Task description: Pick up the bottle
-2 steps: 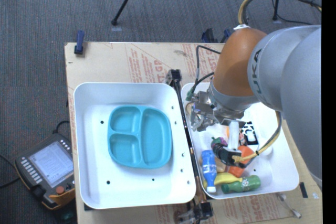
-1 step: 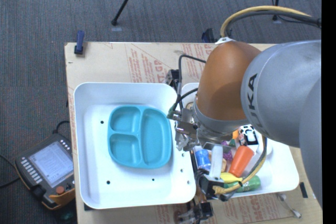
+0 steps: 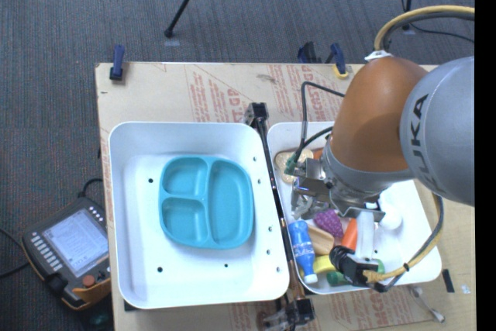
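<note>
Bench (image 3: 178, 89): brown board top, red printed lettering, blue clamps at the far edge.

Left bin (image 3: 124, 167): shallow, white. Contains one teal divided tray (image 3: 207, 201) with three compartments, lying flat near the middle.

Right bin (image 3: 418, 260): shallow, white, largely covered by the arm. Contents at its near left part, crowded together: blue bottle (image 3: 301, 236) with white cap, lying on its side along the left wall, cap toward the near edge; purple grape cluster (image 3: 328, 222) just right of the bottle; orange carrot-like piece (image 3: 350, 232) beside the grapes; yellow item (image 3: 319, 265) and green item (image 3: 335, 276) near the bottle's cap end; white object (image 3: 390, 219) farther right.

Arm (image 3: 434, 128): grey with orange band, reaching in from the right over the right bin.

Gripper (image 3: 310, 198): low over the right bin, just above the bottle's far end; opening of the claw cannot be told, and nothing is seen held.

Floor: grey carpet; teach pendant (image 3: 68, 248) at lower left.
</note>
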Controlling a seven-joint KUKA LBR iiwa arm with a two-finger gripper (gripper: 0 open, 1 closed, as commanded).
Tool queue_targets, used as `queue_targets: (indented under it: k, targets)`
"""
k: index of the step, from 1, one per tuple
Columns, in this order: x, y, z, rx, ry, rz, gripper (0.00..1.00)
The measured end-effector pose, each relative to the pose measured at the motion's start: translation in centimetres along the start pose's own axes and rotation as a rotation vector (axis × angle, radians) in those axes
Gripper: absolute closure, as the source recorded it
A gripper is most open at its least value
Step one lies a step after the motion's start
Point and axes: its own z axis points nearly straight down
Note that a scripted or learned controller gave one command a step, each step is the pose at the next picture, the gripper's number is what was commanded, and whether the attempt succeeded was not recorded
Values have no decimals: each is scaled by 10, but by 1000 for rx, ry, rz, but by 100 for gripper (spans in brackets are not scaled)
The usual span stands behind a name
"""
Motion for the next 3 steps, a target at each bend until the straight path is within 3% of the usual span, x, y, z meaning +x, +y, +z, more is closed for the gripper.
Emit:
queue_targets:
  k: [1,2,3]
  targets:
    - [68,-18,-4,0,0,33,100]
    - [1,-1,45,2,-1,135,100]
    - [63,-16,42,2,0,268,100]
